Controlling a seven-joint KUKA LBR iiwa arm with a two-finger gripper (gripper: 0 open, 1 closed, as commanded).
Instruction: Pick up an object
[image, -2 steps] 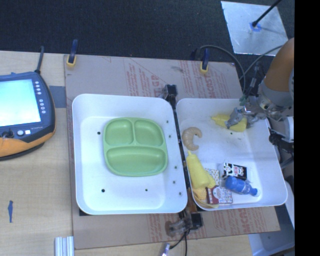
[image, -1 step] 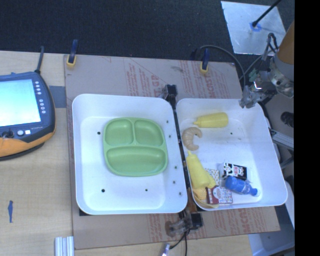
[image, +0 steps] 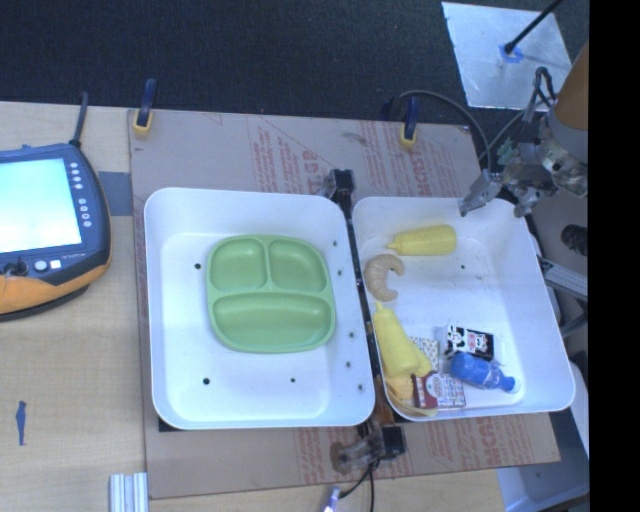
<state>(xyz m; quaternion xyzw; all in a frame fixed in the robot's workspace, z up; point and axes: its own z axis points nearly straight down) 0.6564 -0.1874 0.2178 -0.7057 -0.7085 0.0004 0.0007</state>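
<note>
Light wooden bench (image: 60, 400), brown cardboard sheet (image: 300, 150) laid over it. Dark carpet floor (image: 250, 45) beyond far edge. Pale sheet (image: 500, 50) on floor, far right. Tablet-like screen device (image: 45, 225) at left. Bright even lighting.

Single fixed camera, set above the worktop (image: 80, 400), looking down at a slant on both white bins (image: 170, 390), moderately near.

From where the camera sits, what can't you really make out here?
- Gripper: small and blurred, so open or shut is unclear.
- Arm: cut off by the right edge.
- Carton label: print too small to read.
- Tablet: cut off by the left edge, screen washed out.
</note>
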